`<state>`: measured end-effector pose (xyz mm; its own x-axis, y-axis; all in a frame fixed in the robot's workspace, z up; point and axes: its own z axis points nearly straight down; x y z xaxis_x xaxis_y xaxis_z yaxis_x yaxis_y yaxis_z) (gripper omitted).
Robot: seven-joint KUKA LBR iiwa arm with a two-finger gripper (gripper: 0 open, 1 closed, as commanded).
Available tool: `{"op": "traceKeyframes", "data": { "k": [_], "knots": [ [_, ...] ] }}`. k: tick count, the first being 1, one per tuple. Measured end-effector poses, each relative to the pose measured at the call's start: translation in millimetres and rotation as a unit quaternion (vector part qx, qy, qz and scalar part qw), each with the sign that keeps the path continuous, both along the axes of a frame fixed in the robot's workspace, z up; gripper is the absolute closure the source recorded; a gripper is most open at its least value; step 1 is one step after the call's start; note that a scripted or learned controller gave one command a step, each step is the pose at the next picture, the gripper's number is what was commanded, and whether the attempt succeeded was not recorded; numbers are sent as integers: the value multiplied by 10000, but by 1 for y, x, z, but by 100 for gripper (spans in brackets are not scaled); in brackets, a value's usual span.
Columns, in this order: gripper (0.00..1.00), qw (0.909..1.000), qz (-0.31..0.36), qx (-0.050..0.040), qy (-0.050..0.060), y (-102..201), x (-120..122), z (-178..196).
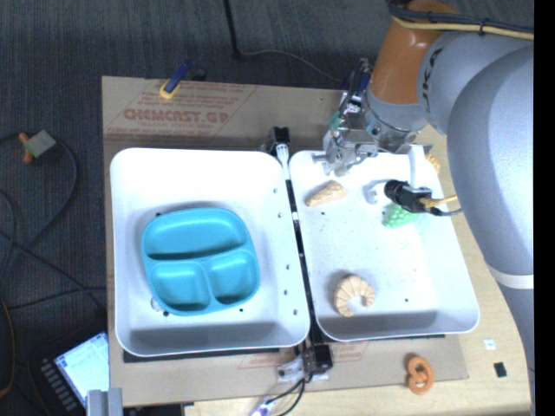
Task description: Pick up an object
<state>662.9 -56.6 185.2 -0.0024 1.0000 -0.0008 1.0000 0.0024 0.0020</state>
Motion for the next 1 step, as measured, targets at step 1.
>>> {"op": "traceKeyframes", "data": {
  "k": [1],
  "knots": [
    [100,10000,-6,3,17,64,-120,52]
  ]
}}
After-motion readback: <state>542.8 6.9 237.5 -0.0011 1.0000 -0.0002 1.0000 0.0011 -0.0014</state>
